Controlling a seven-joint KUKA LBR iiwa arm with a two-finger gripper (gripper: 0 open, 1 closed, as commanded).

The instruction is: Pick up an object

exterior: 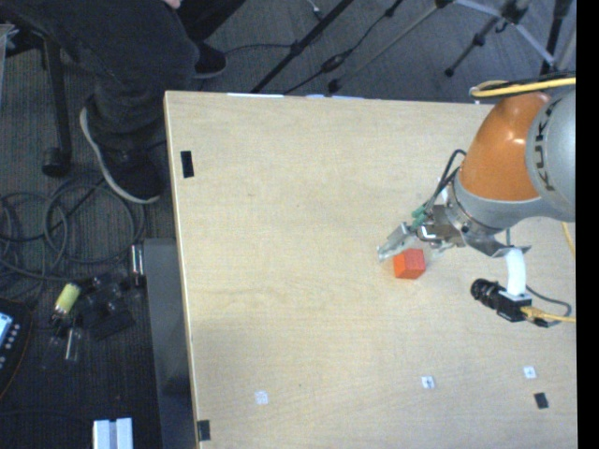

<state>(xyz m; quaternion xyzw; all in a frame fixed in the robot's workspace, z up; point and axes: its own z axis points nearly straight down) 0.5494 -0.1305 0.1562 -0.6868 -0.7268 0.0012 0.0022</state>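
Worktop (299, 279) of pale wood takes up most of your camera view, running from a straight left edge out to the right side. On it, right of centre, you see a small orange cube (409, 266) lying flat on the surface, one upper face catching the light.

Your arm (519, 162) reaches in from the right, its orange band curved and bright above the grey wrist. The tool (404, 239) points leftward and down, its metal tip ending just above and slightly left of the cube. The tip sits very near the cube's upper edge, but you cannot tell whether it touches, and nothing shows the cube between the fingers. How the fingers stand cannot be told at this slant, since they blur together with the wrist hardware.

Just below the wrist, to the right of the cube, you see a white bracket (516, 271) carrying a small black part (496, 299), with a yellow cable (552, 318) trailing off toward the right edge. Another yellow cable (519, 86) loops above the orange band.

A dark rectangular mark (187, 164) sits near the worktop's left edge, and a few small pale tags (428, 382) dot its lower part.

Off the worktop, on the dark floor (56, 251) at left, black cables (47, 223) coil, and a shoe (117, 162) rests near the upper left corner.
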